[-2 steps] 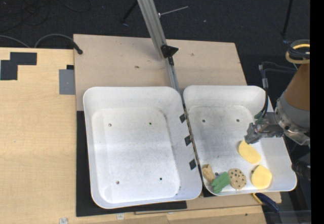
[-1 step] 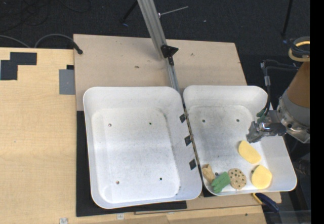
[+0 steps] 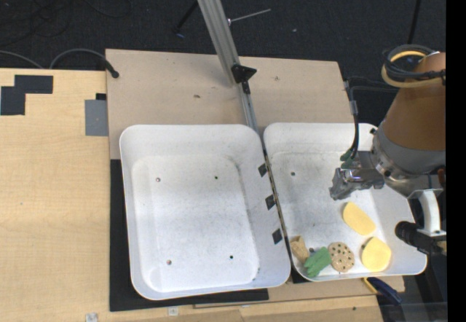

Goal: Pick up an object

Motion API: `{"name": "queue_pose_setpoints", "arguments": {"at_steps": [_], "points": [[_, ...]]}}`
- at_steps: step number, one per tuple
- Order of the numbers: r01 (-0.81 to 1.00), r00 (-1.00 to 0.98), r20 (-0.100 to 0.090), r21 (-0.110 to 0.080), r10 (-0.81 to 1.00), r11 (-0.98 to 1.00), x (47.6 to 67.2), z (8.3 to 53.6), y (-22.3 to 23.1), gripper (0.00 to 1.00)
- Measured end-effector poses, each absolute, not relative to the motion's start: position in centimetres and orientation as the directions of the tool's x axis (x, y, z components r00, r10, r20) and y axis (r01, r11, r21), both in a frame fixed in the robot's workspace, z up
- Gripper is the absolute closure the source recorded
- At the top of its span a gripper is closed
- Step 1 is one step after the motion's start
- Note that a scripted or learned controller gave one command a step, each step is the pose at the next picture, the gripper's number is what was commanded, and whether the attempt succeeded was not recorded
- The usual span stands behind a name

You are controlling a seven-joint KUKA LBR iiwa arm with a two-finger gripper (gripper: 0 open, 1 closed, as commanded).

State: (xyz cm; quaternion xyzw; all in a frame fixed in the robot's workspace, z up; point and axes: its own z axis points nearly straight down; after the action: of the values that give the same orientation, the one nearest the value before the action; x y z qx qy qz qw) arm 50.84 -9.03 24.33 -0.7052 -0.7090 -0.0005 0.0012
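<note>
Along the near edge of the right bin [image 3: 313, 140] lie, from left to right, a tan biscuit piece [image 3: 298, 247], a green object [image 3: 317, 261], a round speckled cookie [image 3: 340, 256] and a yellow oval piece [image 3: 376, 254], with a second yellow oval piece [image 3: 359, 218] just beyond them. Directly on the far side of that second yellow piece hangs the gripper [image 3: 348, 183], low over the bin floor with nothing visible between its fingers; whether they are spread or closed cannot be told. The left bin [image 3: 131, 160] adjoins it, and beyond both a slanted aluminium rail [image 3: 218, 29] rises from the far board.
</note>
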Motion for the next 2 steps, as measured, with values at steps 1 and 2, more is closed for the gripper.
{"name": "queue_pose_setpoints", "arguments": {"at_steps": [1, 2], "points": [[1.000, -0.004, 0.003, -0.005, 1.000, 0.004, 51.9, 22.9, -3.8, 1.00], [1.000, -0.006, 0.002, -0.003, 1.000, 0.006, 52.8, 23.9, 1.7, 1.00]]}}
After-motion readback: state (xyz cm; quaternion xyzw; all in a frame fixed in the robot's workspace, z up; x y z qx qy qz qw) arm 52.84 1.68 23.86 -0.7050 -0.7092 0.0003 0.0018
